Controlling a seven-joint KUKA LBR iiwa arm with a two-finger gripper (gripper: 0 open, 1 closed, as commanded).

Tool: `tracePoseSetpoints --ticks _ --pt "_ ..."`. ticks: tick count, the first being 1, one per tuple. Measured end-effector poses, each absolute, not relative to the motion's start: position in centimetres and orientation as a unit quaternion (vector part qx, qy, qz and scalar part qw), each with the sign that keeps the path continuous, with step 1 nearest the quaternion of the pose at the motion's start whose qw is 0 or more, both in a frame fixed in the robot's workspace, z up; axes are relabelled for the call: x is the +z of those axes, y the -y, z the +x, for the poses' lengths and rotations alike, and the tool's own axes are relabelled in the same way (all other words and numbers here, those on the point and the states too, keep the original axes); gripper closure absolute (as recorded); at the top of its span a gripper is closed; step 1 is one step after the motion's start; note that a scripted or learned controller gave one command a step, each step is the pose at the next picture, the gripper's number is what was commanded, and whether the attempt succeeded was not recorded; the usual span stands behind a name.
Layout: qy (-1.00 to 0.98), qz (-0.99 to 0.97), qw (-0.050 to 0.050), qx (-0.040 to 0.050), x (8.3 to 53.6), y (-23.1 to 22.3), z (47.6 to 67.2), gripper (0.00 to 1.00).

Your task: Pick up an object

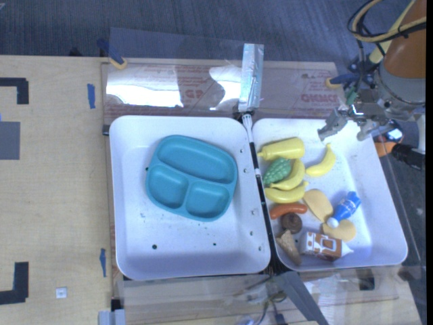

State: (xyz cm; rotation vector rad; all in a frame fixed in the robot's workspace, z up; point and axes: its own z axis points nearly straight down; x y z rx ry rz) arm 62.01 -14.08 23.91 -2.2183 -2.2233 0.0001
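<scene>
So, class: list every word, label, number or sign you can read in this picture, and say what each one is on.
Nothing reads clearly.
Red print on the clear sheet behind the bins: blurred and glare-washed, unreadable.
More red print at that sheet's right end: looks upside down, too blurred to quote.
Small carton in the right bin: a printed face, too small to read.

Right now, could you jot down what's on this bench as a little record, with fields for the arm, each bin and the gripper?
arm: reaches in from the right, gripper above the right bin's far edge
gripper holds: nothing seen between its fingers
left bin: a blue divided plate
right bin: toy food, including bananas, a green piece, a small blue bottle, a little carton
pick-up: not yet done
</scene>
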Motion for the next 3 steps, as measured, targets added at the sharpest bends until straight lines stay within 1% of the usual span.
tracePoseSetpoints --ticks 1,2,3 --pt "0.732 -0.681 0.006 0.0039 11.0 17.7 63.6 0.00" --pt "0.679 -0.734 0.000 -0.0006 8.6 17.0 62.2 0.00" --pt "0.679 -0.734 -0.003 -0.0023 9.9 17.1 62.4 1.00"
